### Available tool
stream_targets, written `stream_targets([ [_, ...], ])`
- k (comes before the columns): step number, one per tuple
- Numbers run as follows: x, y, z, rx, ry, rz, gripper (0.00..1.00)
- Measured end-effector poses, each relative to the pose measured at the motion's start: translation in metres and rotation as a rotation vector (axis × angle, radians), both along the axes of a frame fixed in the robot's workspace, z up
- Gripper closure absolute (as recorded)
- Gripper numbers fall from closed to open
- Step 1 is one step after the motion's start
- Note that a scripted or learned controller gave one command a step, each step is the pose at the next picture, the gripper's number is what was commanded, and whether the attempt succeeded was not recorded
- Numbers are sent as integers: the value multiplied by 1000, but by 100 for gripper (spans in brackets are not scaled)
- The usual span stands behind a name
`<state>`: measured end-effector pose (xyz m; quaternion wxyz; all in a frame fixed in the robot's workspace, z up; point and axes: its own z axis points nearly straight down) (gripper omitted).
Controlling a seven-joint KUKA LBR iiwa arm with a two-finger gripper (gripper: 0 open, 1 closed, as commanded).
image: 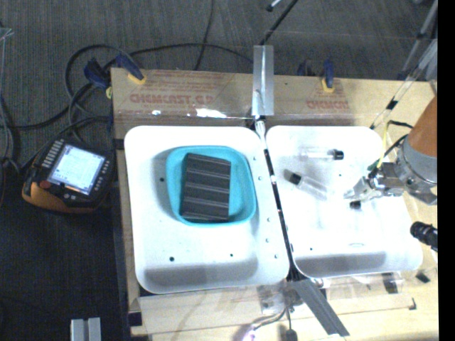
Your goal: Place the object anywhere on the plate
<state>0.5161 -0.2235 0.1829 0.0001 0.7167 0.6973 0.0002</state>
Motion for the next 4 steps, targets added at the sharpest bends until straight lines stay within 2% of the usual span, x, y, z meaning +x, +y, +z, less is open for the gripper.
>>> stream_targets([
  [1,0,0,0,0,0,0,0],
  [2,-17,72,-32,0,4,-280,0],
  [3,-14,29,12,-1,2,-122,0],
  [4,-31,66,-51,-1,-4,-452,0],
])
